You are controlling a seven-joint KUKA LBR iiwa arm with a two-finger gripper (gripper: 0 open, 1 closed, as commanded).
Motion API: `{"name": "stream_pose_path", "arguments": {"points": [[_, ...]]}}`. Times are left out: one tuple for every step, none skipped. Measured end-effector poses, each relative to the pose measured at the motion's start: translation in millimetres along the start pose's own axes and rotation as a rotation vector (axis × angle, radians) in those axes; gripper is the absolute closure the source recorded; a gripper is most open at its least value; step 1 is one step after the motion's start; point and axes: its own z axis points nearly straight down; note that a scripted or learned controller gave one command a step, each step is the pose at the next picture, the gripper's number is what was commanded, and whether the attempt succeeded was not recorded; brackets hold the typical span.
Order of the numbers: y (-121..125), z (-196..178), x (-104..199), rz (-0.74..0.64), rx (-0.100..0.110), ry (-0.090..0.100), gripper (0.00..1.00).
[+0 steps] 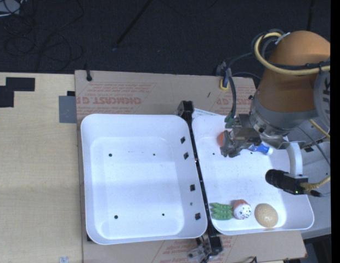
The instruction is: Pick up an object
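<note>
White bins: two, the left bin (98, 141) and the right bin (301, 218)
Green items: one (220, 211), lower right
Red-and-white dotted items: one (242, 209)
Tan egg-shaped items: one (266, 215)
Orange items: one (220, 138), partly hidden
Blue items: one (262, 148)

Two bins sit side by side on the bench, the left bin (137, 179) beside the right bin (241, 174). Along the right bin's near edge lie a leafy toy (221, 211), a dotted ball (242, 209) and an egg-shaped object (266, 215) in a row, left to right. The gripper (231, 147) hangs over that bin's far part, beside a small round object (220, 138).
</note>
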Motion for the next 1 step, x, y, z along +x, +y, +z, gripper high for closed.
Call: {"name": "stream_pose_path", "arguments": {"points": [[1.9, -8.5, -1.6, 0.002, -0.015, 0.000, 0.00]]}}
